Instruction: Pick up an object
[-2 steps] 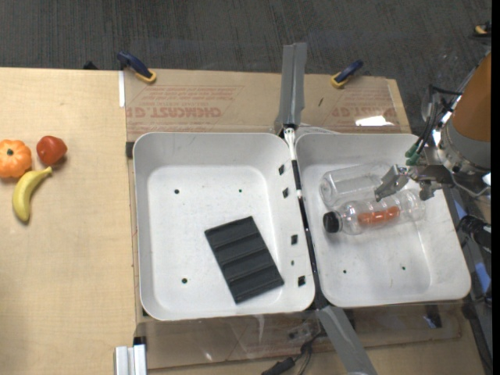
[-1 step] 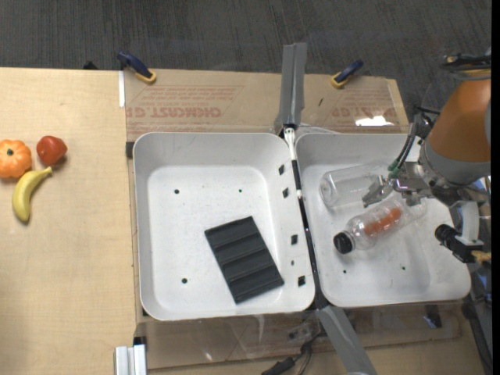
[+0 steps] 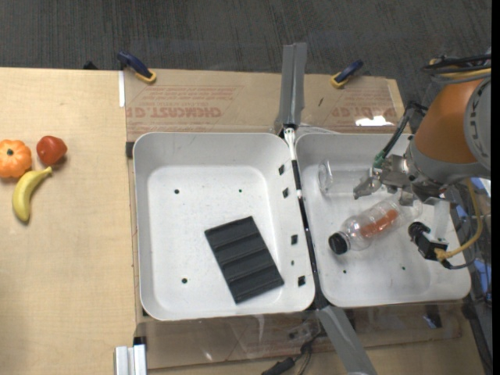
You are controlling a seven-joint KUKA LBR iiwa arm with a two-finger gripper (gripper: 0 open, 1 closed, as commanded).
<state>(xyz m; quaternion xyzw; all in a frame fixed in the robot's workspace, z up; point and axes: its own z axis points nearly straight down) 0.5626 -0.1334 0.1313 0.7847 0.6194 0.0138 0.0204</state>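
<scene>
Down low in the left bin (image 3: 156, 209) we see a black block (image 3: 244, 258). Our clear bottle (image 3: 367, 229) lies in the right bin (image 3: 437, 287), just under the tool (image 3: 383, 184). We cannot tell if it is open. We should come straight down over the bottle's middle.

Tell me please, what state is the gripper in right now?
Gripper: over the right bin, just above the bottle; whether it is open or shut cannot be told, and nothing is seen in its grasp.

clear bottle (image 3: 366, 230) right bin (image 3: 391, 291), jaws (image 3: 373, 184) above
</scene>
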